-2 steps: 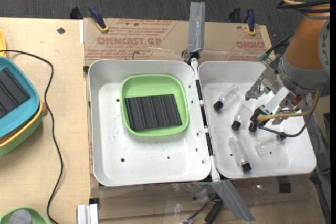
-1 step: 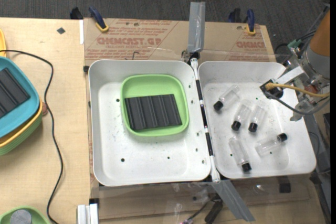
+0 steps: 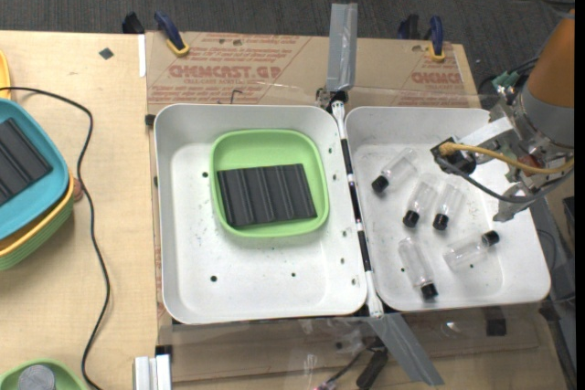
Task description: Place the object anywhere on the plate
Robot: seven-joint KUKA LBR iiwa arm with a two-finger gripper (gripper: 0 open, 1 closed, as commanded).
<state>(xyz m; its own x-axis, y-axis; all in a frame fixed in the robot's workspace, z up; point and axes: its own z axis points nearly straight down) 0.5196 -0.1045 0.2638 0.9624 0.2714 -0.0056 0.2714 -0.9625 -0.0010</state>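
The gripper [image 3: 514,201] is seen low over the right side of the right bin [image 3: 384,288]. Whether it is wide or narrow cannot be told, and nothing is seen held in it. The closest vial [image 3: 472,251] lies on its side just left of it and a little nearer. Four other clear, black-capped vials [image 3: 419,201] are scattered further left in the same bin, two of them close beside each other. The green plate [image 3: 270,146] is set in the left bin [image 3: 183,269], well apart from all of them, with a dark ribbed insert [image 3: 265,195] on it.

No vial has yet been placed. A miss is judged likely: the vials are smooth and round, so one could be rolled aside by an off-centre closing. In the paired vials, the neighbour could be knocked. A loosely held vial could be dropped while being carried across the ridge between the bins.
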